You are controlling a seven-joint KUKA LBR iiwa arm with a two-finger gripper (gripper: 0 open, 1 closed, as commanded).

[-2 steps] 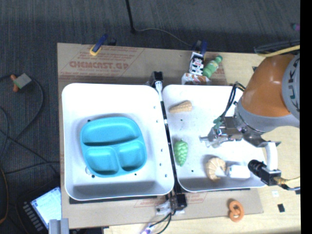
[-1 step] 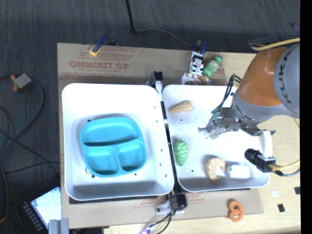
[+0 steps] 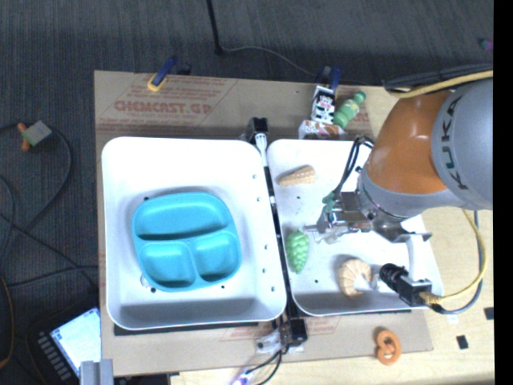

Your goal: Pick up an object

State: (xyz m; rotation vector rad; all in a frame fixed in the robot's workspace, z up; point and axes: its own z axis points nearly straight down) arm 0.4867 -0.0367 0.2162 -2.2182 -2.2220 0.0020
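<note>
1. gripper [image 3: 327, 224] hangs low in the right bin [image 3: 417, 301] — its grip can't be told.
2. green toy [image 3: 298, 250] lies by that bin's left wall — just beside the gripper.
3. blue tray [image 3: 187, 240] fills the left bin [image 3: 116, 215].

The grey arm [image 3: 473, 147] reaches in from the right, its orange band [image 3: 405, 155] bulking large above the wrist. Below the band the wrist points down and to the left, ending in the end effector [image 3: 327, 219], which sits low with its metal fingers [image 3: 330, 203] toward the left.
</note>
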